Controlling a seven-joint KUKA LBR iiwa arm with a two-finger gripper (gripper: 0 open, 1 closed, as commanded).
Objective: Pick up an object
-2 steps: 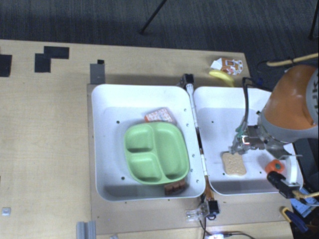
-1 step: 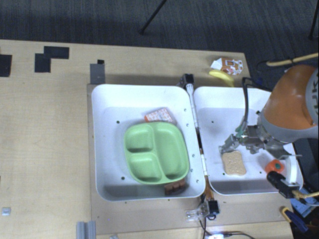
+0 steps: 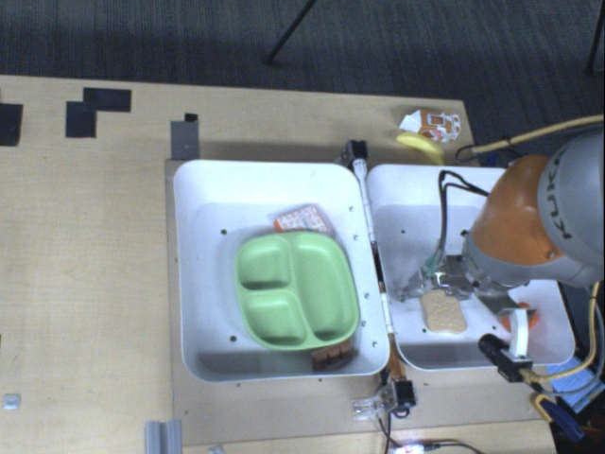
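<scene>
- Object nearest me: a tan, bread-like piece (image 3: 443, 314) lying flat on the floor of the right bin (image 3: 406, 197), toward its near edge
- My jaws (image 3: 437, 279) sit low inside the right bin, just above the tan piece at its far edge; I cannot tell whether there is contact
- State of my jaws: cannot tell, the fingertips are too small and cluttered to read as open or closed
- My arm (image 3: 539, 220) comes in from the right, its orange band over the right half of that bin
- An orange and white item (image 3: 521, 327) lies in the right bin's near right corner, partly hidden by my wrist hardware
- Left bin (image 3: 203, 282) holds a green divided plate (image 3: 296, 289), three compartments, lying face up in the middle
- A red and white patterned packet (image 3: 302, 219) pokes out from under the plate's far edge
- A small brown item (image 3: 330, 356) shows at the plate's near edge
- On the surface (image 3: 85, 282) beyond the right bin: a yellow banana-like thing (image 3: 419, 144) beside a white and orange packet (image 3: 433, 122)
</scene>
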